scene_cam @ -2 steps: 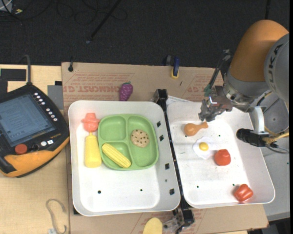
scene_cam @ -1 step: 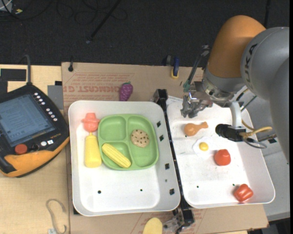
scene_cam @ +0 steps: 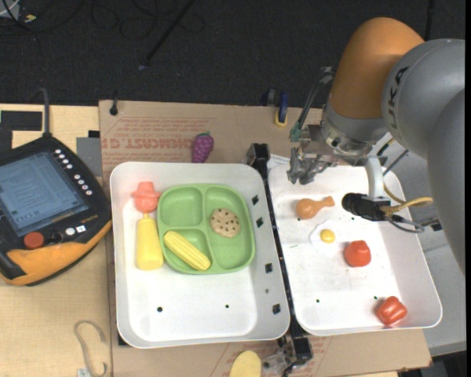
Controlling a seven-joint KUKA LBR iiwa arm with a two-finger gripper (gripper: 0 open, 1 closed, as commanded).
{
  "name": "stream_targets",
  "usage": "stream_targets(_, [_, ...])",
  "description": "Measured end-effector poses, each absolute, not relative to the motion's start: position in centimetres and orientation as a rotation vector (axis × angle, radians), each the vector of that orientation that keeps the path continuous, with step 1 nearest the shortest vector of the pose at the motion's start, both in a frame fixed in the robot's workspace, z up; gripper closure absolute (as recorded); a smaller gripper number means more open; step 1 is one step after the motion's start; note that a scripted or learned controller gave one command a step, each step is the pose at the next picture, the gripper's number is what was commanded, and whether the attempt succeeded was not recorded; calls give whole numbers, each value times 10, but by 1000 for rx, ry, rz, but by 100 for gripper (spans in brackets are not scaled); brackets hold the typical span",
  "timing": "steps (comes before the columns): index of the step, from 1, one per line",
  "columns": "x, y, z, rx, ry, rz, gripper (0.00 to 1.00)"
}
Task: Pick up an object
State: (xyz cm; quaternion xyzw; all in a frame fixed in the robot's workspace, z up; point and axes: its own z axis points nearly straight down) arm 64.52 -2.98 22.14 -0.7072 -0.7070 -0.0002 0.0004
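Observation:
My gripper hangs over the back left corner of the right bin, open with nothing between its fingers. Just in front of it lies a brown toy drumstick. A small fried egg, a red toy pepper and a red-orange piece lie further forward in the same bin.
The left bin holds a green divided plate with a cookie and corn, plus a yellow bottle and a pink toy. Purple grapes lie behind it. A teach pendant sits at left.

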Motion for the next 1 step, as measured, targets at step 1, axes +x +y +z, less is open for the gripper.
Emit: stream_targets(1, [648,-41,234,-2221,-2222,0,100])
